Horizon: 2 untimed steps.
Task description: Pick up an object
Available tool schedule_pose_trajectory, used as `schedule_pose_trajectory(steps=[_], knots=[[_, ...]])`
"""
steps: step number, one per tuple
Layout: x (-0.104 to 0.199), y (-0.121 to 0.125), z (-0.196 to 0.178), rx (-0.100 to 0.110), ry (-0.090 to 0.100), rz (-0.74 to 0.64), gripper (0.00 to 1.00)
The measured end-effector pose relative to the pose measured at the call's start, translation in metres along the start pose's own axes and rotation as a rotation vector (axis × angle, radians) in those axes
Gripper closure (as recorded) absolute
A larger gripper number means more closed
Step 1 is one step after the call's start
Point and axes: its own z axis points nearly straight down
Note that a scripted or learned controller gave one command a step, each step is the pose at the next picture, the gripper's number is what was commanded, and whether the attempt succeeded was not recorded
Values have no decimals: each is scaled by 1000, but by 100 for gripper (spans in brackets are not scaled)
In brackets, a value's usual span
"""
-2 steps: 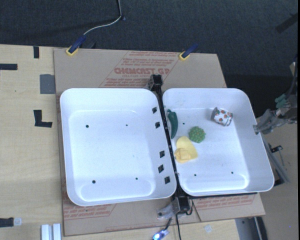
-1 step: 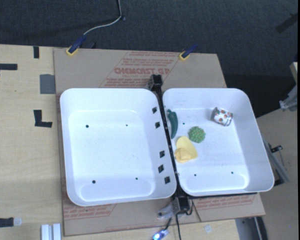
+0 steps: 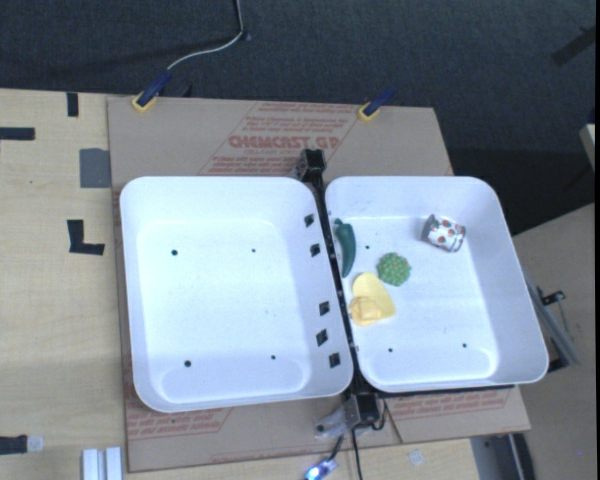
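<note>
Four small objects are gathered in the right bin, any of which could be taken as the object to pick up. A soft-looking yellow object is seen near the bin's left wall, roughly at mid-depth. A round, bumpy green object is set just beside it, towards the far side, the two almost touching. A slim dark green object is laid along the left wall, close to the divide between the two bins. A small white object with red spots is placed well apart from the other three, towards the far right of the bin floor. The left bin is butted against the right one, and a row of small black clips is seen along the shared edge. Both bins are carried on a brown cardboard sheet printed with red lettering, which is pinned at its far edge by two blue-and-yellow clamps. The sheet is laid on a pale wooden bench marked with black tape shapes. A thin pale cable is trailed over the dark floor beyond the bench.
</note>
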Motion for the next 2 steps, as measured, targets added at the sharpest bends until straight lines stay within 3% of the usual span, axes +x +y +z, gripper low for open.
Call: schedule_pose_trajectory(steps=[1,2], knots=[[77,-4,151,28,11,-6,100],[70,5,14,-4,1,-1,100]])
